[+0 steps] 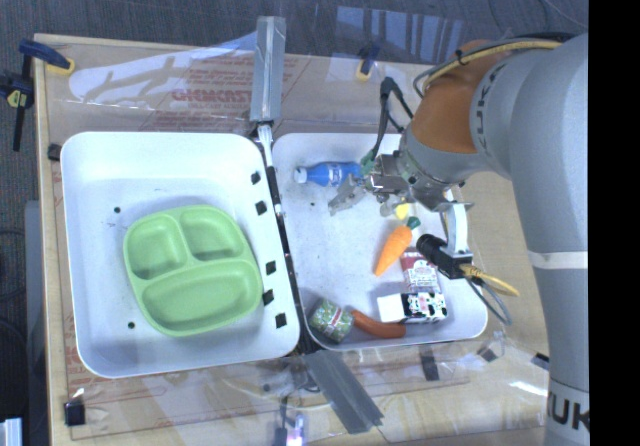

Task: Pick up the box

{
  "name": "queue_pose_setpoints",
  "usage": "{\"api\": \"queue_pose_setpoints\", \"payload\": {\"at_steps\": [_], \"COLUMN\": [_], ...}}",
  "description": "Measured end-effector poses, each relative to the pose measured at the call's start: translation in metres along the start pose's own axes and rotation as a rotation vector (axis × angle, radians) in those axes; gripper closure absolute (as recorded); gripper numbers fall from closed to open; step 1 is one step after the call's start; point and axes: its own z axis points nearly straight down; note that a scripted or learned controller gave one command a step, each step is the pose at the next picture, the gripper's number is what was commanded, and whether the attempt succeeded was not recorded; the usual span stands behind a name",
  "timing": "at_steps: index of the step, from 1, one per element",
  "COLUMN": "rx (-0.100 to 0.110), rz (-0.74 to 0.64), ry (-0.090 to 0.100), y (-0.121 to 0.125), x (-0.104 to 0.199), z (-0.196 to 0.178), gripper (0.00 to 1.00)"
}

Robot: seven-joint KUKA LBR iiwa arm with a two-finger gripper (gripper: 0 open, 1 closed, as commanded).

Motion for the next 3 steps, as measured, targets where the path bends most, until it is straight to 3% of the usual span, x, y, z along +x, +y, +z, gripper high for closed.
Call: {"api": "queue_pose_setpoints", "payload": {"at_steps": [1,2,3], "rx": [0.003,-0.003,0.000], "rz": [0.017,-0.197,-0.250], "ry": [0.000,-0.002,0.000], "y": [-0.055,-0.050,-0.081], "x": [0.030,0.002,0.021], "z": [0.038,-0.032,0.056], "gripper": [0.00,0.00,0.00]}}
